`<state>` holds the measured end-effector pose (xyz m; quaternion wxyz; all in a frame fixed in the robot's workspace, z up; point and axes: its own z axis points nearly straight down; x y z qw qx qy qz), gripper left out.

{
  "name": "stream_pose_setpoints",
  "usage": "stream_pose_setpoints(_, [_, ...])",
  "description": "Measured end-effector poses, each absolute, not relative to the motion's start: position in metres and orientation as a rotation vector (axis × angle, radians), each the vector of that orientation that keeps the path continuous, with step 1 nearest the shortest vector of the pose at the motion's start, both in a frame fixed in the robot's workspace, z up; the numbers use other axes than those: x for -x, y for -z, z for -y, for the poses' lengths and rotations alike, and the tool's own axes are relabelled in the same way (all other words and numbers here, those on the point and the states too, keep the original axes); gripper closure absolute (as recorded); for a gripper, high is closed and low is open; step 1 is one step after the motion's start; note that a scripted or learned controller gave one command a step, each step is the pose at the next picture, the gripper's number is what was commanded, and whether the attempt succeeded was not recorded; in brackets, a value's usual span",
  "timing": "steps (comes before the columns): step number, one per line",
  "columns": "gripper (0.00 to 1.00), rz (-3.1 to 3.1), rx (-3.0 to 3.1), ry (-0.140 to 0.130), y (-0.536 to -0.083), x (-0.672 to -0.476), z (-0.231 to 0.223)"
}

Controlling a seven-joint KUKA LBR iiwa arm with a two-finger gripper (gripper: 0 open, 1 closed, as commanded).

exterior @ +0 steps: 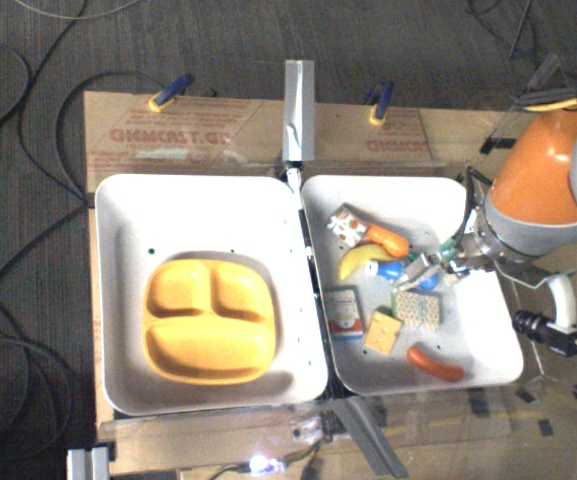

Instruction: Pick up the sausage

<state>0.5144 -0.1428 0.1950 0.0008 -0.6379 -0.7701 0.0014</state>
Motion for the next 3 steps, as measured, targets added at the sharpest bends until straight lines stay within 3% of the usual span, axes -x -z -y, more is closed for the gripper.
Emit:
stream_pose_setpoints(1, [0.0, 2.357, 2.071, -0.002, -0.108, -0.483, 0.166])
stream_pose_setpoints(2, [0.0, 2.143, 2.295, -0.005, -0.176, -0.51, 0.144])
stream_pose_setpoints(3, [0.0, 2.076, 2.354, -0.005, -0.097, -0.483, 0.184])
